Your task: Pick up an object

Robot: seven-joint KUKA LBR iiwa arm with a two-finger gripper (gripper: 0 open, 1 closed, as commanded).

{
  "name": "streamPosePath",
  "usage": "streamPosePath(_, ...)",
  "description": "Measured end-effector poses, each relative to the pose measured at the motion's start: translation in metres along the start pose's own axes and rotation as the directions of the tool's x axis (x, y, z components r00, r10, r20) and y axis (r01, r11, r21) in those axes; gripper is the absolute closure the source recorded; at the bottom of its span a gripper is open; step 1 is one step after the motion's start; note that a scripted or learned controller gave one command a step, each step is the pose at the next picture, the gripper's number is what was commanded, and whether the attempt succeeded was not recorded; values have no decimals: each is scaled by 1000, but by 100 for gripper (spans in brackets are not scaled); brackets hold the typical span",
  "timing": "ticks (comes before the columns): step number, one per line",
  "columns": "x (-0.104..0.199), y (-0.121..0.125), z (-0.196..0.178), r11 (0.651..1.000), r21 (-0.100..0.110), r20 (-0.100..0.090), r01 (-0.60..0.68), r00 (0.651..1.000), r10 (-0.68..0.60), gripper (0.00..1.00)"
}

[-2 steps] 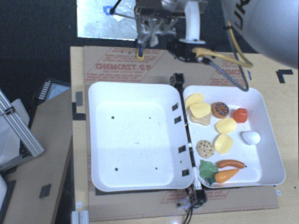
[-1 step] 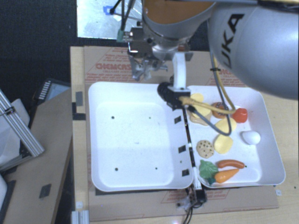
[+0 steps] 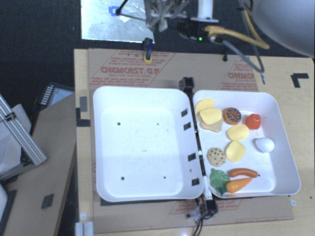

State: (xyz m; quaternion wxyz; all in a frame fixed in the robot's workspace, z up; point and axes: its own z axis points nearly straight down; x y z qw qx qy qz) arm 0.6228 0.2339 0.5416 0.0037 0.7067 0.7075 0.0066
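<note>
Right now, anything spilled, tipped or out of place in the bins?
Nothing stands out. All the toy food, including the donut, egg and carrot, lies inside the right bin. Nothing has spilled onto the bench.

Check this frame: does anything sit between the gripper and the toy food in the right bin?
Nothing visible does. The gripper hangs high above the bench's far edge, clear of both bins. The toy food, such as the donut, tomato and egg, lies uncovered in the right bin, open from above.

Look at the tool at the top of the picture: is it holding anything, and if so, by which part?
Nothing is held. The tool hangs above the bench, away from the toy food in the right bin.
</note>
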Motion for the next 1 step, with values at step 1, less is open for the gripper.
streamPosePath(1, 0, -33, 67, 1000, 20, 5, 2, 1000, -2, 100)
